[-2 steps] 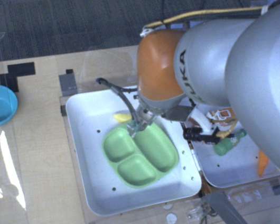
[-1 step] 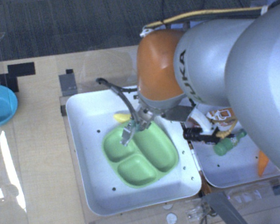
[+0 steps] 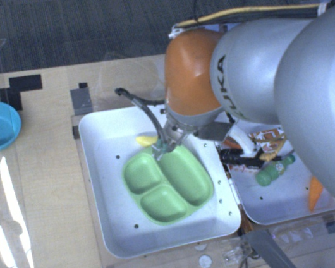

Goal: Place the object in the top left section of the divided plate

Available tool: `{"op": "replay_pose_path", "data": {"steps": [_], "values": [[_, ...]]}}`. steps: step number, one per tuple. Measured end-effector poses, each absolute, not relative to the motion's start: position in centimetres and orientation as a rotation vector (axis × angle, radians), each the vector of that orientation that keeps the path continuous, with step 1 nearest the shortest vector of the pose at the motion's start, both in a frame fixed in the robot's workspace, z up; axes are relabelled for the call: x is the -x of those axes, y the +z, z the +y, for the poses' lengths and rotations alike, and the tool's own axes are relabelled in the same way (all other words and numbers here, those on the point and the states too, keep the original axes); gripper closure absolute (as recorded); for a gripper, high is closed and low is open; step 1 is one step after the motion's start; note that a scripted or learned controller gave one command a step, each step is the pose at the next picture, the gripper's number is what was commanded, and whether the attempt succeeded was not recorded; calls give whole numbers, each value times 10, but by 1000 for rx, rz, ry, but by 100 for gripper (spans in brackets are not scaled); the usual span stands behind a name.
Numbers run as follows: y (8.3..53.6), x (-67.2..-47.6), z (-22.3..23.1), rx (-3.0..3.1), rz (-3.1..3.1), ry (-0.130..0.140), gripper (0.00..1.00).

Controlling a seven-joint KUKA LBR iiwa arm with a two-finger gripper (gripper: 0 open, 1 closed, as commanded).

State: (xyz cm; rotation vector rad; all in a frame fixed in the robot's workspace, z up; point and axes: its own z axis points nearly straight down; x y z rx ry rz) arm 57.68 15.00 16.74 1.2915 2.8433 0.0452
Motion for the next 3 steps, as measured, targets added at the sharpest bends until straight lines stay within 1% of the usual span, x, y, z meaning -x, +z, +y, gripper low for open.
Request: {"op": "replay_pose_path", "data": {"steps": [1,2,3], "values": [[167,-577,150,-1291,2844,45,0],[179,-579,150,-1289,2838,55,100],[120,-552,141,-1185,2876,37,100]]}}
